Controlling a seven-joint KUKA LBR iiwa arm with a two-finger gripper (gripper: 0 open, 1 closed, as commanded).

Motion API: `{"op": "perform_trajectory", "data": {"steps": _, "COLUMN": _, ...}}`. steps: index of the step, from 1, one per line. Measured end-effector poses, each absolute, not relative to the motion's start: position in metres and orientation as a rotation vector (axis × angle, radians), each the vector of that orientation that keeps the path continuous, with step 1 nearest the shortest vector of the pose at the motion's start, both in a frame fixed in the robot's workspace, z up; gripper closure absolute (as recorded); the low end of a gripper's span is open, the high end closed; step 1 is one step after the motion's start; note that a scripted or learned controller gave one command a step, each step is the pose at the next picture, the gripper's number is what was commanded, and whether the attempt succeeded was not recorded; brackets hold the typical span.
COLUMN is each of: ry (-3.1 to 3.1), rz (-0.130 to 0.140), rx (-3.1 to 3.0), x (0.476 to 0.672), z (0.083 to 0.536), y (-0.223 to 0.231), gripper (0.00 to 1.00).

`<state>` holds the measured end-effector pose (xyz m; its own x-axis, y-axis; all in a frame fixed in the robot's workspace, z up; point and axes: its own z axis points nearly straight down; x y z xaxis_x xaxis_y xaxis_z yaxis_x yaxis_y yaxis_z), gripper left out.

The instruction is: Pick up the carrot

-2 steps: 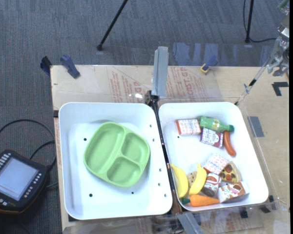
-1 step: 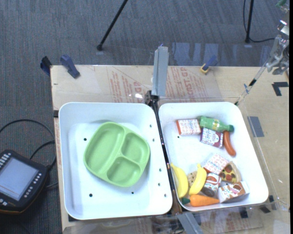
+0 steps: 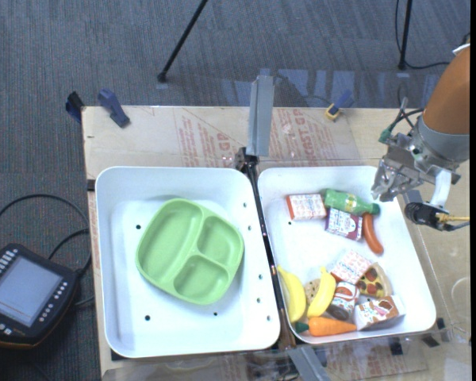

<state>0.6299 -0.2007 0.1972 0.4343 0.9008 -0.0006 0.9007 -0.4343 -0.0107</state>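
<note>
Carrot (image 3: 330, 326) against right bin's (image 3: 423, 268) near rim, beside bananas (image 3: 305, 292), gripper (image 3: 387, 189) spread, unladen, above far corner

we are looking at two white bins (image 3: 111, 213) of smooth, slightly glossy plastic. in the left one the green divided plate (image 3: 190, 250) is showing a matt plastic surface. the carrot (image 3: 331, 326) and the bananas (image 3: 293, 292) are looking like smooth moulded plastic, and the sausage (image 3: 372, 234) is shining a little. the small cartons (image 3: 305, 206) are appearing as printed card. the bench top (image 3: 190, 133) is reading as bare, dull board. the gripper (image 3: 390, 182) is looking like grey metal.
</note>
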Motion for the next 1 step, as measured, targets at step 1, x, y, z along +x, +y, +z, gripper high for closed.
{"op": "perform_trajectory", "data": {"steps": 1, "ry": -1.053, "rz": 0.012, "rx": -2.955, "x": 0.6455, "z": 0.2981, "y": -0.1901, "gripper": 1.00}}
